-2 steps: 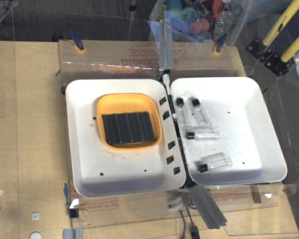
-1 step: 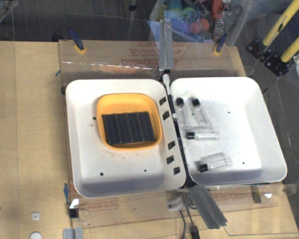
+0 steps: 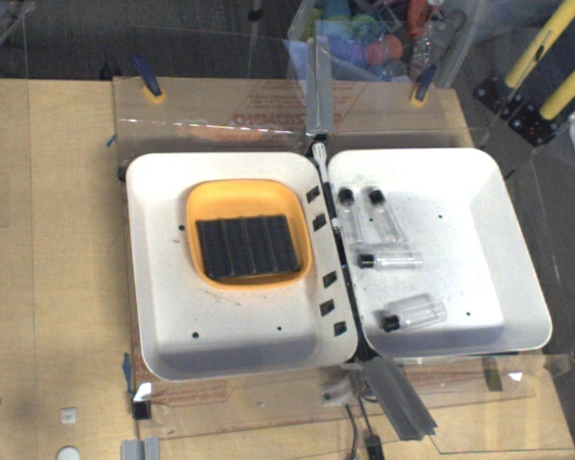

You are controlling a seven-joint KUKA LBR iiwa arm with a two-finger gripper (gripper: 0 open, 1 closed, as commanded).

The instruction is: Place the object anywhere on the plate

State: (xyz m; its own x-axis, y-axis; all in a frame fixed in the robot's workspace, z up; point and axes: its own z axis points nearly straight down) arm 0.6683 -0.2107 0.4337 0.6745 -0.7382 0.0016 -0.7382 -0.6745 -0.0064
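We are looking at a task that, in our judgement, has not yet started: all four clear vials with black caps are lying loose in the right bin, and none is on the plate. Two vials are lying side by side near the divider, caps pointing to the back. A third vial is lying crosswise just in front of them, close to both, though we cannot tell whether it is touching them. The fourth vial is resting apart, nearer the front wall, and we are taking it as the easiest pick because it has free space around it. The orange plate is sitting in the left bin, slightly towards the back, and is carrying a dark ribbed pad that is covering most of its floor. Being round, the vials are likely to roll, so we are expecting the pad's grooves to help steady whichever one is set down there.
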